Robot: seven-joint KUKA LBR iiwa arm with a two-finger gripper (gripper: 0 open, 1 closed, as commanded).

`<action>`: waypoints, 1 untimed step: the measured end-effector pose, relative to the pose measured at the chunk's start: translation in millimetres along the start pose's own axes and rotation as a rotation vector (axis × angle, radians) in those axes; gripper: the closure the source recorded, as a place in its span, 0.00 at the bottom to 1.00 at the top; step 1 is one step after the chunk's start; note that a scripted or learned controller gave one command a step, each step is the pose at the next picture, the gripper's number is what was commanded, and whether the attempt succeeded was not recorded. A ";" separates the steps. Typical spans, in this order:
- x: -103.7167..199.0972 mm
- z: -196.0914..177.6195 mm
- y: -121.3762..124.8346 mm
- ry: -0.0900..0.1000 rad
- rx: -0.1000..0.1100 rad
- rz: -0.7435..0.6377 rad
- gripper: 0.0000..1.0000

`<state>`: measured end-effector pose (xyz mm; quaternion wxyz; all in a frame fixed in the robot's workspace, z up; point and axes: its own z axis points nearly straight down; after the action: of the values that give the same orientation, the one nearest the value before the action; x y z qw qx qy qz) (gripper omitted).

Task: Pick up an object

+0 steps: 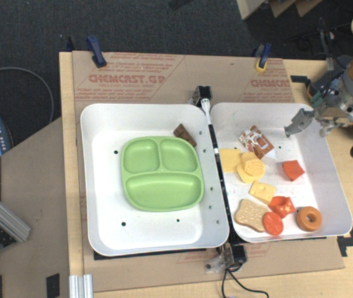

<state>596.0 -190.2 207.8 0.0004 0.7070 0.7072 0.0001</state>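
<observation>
Nothing is being lifted yet: the pincer (300, 122) is hovering near the right bin's (337, 185) far edge, whether apart or together I cannot tell, while toys like the red block (293, 170) are lying untouched.

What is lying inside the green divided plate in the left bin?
The green plate shows three bare compartments, with nothing lying in them. A small brown piece sits just beyond its upper right rim, on the floor of the left bin. What the plate covers beneath itself cannot be seen.
</observation>
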 end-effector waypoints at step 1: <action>-16.8 104.8 -12.4 -0.006 -0.009 0.000 0.00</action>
<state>583.7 -207.0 103.0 0.0055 0.7071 0.7070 0.0012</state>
